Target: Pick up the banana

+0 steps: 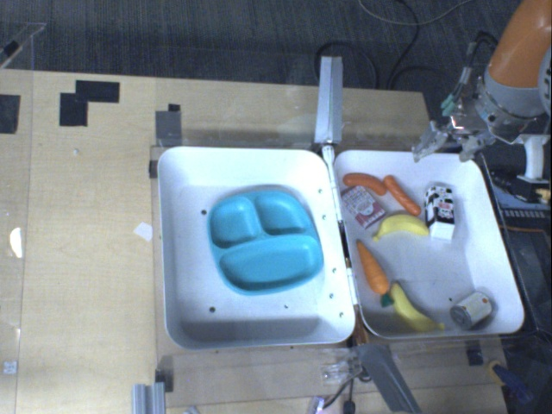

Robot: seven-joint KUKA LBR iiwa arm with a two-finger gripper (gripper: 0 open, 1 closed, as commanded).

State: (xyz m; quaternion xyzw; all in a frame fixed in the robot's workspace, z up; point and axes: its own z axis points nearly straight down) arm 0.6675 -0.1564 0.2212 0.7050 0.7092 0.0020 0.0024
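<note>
Wood counter (pixel 103 257), two white bins | gripper (pixel 448 136) over right bin's (pixel 509 296) 1 o'clock rim, fingers' state unclear | banana (pixel 412 310) yellow, curved, at 6 o'clock

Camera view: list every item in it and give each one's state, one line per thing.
Banana: lying flat at the right bin's near edge, untouched.
Second yellow fruit: lying mid-bin.
Near carrot: lying flat beside the divider.
Far carrot: lying flat.
Sausage: lying flat.
Milk carton: tipped on its side.
Can: on its side.
Blue tray: flat in the left bin.
Pincer: raised over the right bin's far rim, holding nothing.
</note>
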